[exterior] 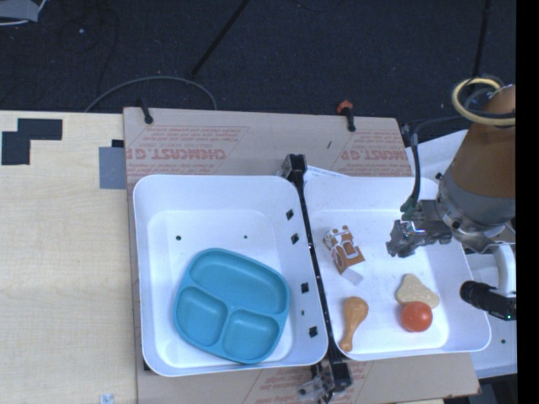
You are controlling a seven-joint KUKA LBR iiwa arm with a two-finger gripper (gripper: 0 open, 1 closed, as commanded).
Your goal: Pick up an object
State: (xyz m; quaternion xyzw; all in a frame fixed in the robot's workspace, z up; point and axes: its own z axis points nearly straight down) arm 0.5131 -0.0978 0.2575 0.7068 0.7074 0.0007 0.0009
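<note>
The right bin (379, 194) holds a small brown-and-white toy block (343, 249), a tan drumstick-shaped toy (352, 319), a beige bread-like piece (416, 291) and a red tomato-like ball (416, 316). My gripper (406, 239) hangs over the right side of this bin, just above the beige piece and right of the block. Nothing shows between its fingers. Its dark fingertips point down and left.
The left bin (160, 204) carries a blue divided tray (232, 304). A black divider clamp (296, 168) runs between the bins. Cardboard (219, 146) lies under both bins, with a wooden benchtop (59, 251) at left. Cables run by the arm at right.
</note>
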